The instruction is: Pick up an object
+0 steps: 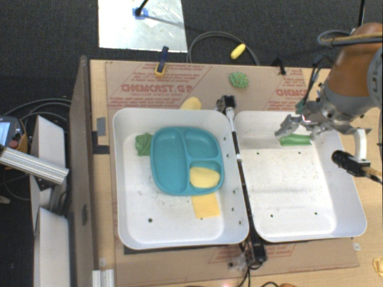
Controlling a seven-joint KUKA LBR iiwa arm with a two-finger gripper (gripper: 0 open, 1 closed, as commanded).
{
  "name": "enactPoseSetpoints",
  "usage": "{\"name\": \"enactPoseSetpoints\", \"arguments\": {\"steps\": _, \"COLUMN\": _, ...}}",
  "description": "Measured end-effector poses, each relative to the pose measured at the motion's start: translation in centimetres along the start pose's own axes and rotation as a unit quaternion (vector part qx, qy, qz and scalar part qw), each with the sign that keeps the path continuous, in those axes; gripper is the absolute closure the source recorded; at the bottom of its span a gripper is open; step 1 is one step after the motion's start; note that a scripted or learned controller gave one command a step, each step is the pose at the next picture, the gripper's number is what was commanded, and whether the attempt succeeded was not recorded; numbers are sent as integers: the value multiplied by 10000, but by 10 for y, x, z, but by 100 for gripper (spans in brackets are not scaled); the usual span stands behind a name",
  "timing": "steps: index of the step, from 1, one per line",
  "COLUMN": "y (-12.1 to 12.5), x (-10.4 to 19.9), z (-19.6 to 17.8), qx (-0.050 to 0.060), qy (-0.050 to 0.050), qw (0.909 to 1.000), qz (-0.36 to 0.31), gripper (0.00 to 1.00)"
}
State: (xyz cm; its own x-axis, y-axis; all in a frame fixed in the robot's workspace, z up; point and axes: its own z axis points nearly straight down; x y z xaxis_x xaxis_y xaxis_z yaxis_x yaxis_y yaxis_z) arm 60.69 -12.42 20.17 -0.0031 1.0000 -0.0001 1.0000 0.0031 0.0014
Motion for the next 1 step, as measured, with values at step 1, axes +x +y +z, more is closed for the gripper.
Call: {"name": "enactPoseSetpoints", "arguments": {"steps": 1, "y": 18, "x": -25, "z": 86, "qx": 26, "qy": -3, "qw": 10000, "qz": 14, "gripper": 0}}
